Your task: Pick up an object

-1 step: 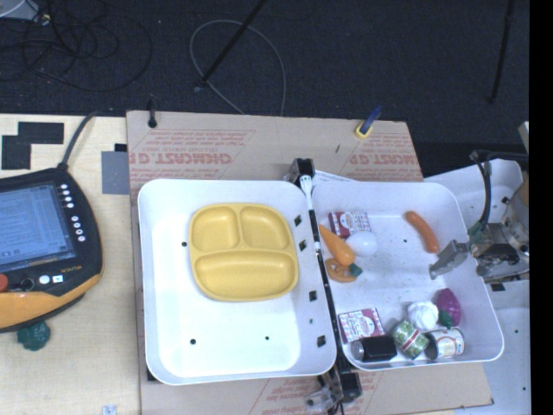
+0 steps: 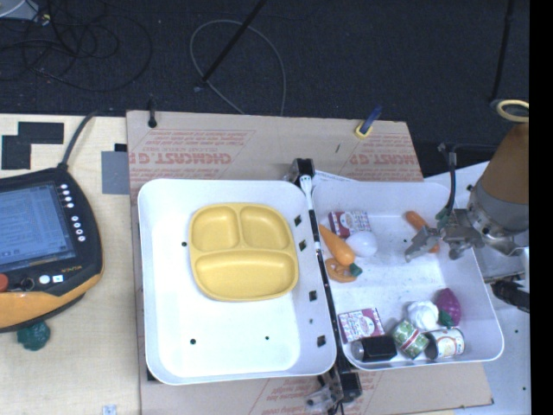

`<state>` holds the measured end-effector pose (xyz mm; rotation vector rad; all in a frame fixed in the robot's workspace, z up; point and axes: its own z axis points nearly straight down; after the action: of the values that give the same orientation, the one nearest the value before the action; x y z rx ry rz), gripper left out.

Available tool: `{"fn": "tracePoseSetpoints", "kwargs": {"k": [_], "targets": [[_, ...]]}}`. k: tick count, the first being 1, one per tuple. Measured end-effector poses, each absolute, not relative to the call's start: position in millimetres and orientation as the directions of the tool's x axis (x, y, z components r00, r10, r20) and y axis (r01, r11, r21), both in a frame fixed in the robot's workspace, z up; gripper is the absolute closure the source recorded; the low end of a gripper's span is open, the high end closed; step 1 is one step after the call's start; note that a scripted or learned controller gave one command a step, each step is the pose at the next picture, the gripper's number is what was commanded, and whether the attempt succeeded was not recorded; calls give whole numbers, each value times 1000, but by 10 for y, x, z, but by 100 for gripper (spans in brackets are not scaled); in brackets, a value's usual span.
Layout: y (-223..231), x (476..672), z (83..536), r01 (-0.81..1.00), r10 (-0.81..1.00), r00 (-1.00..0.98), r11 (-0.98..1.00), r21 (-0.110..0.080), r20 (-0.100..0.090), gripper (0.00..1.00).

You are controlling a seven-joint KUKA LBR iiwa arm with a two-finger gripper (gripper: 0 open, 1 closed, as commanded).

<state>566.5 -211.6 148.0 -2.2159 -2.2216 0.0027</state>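
Low, arm (image 2: 505,180) reaching leftward over right bin (image 2: 484,318).

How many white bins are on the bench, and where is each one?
2. The left bin holds a yellow divided plate. The right bin lies beside it, touching along the middle, and holds the small objects; the gripper is over it.

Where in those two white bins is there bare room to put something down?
The left bin has bare floor in front of and left of the yellow divided plate. In the right bin, the middle floor is bare, between the carrot and the gripper. Its front edge is crowded with cans and a carton.
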Motion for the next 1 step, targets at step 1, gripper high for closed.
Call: {"fn": "tracePoseSetpoints", "kwargs": {"k": [1], "targets": [[-2131, 6208, 907, 1000, 1000, 1, -1, -4, 4, 0]]}}
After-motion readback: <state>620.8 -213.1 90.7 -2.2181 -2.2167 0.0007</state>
